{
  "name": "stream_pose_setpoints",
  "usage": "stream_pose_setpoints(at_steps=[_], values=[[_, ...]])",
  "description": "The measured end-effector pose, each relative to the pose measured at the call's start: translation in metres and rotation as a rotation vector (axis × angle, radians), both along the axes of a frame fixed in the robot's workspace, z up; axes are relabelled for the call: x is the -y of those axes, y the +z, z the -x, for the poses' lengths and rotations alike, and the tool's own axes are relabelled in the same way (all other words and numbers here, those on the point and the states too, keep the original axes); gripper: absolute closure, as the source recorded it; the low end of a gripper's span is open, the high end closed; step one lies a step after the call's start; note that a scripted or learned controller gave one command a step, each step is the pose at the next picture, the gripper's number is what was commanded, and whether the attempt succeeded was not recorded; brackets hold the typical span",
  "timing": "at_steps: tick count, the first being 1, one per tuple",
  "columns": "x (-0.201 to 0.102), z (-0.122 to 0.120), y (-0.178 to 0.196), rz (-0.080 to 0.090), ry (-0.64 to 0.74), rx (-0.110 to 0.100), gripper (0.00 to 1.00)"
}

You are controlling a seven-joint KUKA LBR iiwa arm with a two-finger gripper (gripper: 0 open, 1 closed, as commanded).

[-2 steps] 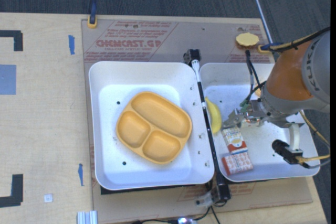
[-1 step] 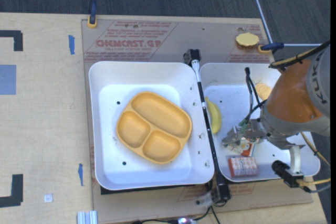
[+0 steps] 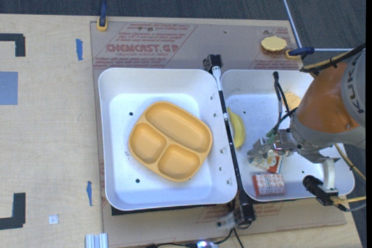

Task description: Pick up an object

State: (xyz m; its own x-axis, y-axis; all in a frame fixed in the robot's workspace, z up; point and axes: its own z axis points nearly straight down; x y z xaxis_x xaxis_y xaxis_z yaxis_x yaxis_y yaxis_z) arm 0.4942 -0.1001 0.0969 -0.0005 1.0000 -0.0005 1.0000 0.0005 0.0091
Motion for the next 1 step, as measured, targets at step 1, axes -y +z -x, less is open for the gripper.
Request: stream_pose_setpoints(at_steps=[1], values=[[-0.0736, 0.0138, 0.0880, -0.001, 0.001, -0.007, 1.00]])
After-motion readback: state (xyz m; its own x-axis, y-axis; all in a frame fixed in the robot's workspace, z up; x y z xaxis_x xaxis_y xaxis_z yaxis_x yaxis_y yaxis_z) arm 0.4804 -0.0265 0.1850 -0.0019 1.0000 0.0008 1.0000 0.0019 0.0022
